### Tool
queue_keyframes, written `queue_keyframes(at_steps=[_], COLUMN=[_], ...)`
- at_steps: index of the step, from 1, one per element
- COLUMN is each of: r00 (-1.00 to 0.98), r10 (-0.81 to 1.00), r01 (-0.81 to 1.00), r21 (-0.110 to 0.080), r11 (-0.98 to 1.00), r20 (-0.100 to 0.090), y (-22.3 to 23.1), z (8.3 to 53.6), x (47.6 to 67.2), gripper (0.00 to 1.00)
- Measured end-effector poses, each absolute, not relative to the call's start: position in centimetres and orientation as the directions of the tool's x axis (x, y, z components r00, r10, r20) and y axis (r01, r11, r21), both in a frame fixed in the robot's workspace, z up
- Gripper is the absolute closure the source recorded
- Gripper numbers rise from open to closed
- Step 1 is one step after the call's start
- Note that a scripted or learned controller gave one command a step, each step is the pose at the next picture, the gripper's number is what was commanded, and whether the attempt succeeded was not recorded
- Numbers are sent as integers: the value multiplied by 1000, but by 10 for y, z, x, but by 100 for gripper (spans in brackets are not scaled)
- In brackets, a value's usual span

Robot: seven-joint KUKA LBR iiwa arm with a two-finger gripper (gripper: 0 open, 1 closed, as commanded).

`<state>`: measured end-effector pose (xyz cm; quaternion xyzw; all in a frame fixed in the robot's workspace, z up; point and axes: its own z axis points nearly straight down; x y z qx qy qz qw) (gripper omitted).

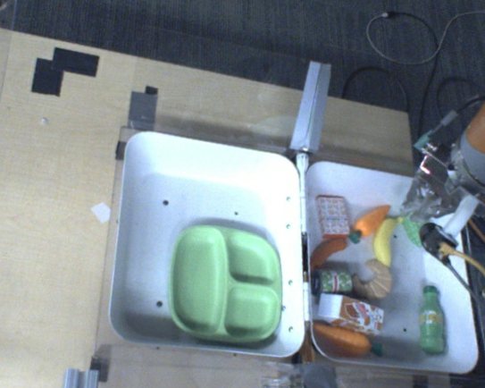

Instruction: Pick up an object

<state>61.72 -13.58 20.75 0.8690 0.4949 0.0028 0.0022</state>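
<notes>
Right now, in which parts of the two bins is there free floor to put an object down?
Left bin: bare floor behind the green tray and along its left side. Right bin: a bare patch between the banana and the green bottle. Its left half, beside the divider, is crowded with toy food.

No text, brand or number can be read. The small can (335,280) in the right bin (462,357) wears a green and dark label, and the carton (358,314) beside it has red and white print, but the lettering on both is too blurred to make out. The green bottle (430,320) has a label, equally illegible.
</notes>
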Motion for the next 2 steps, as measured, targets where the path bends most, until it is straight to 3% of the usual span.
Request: queue_keyframes(at_steps=[2], r00=[493], r10=[870], r01=[870], r21=[14], r11=[-493], r20=[4], y=[-133], z=[231], x=[620], gripper=[100])
